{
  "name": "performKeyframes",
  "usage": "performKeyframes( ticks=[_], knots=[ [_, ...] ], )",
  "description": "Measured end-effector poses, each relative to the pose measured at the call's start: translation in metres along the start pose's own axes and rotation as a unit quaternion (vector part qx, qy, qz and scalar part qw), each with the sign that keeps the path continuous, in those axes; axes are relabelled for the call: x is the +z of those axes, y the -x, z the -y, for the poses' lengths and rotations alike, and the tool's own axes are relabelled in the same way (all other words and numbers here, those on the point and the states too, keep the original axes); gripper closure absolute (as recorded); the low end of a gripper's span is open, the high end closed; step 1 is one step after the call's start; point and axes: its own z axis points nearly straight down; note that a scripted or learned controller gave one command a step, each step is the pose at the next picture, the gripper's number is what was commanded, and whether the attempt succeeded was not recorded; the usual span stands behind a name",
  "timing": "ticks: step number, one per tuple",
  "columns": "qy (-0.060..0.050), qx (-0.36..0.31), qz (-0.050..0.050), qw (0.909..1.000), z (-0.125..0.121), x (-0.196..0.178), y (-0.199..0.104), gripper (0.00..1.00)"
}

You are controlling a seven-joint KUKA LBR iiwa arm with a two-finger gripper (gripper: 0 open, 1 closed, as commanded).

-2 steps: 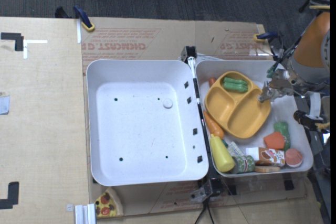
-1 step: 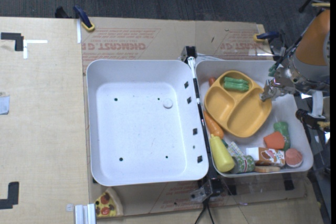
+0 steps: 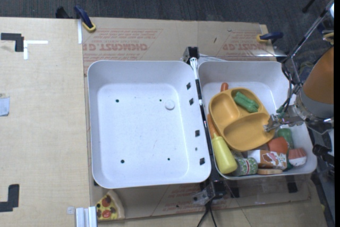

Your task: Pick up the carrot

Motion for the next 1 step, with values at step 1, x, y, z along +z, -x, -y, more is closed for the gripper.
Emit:
performKeyframes(
  ticks=[1],
  knots=[
    [0.000,0.032,0.002,0.9995,-0.0031,0.0001,-0.0546,1.00]
  ],
)
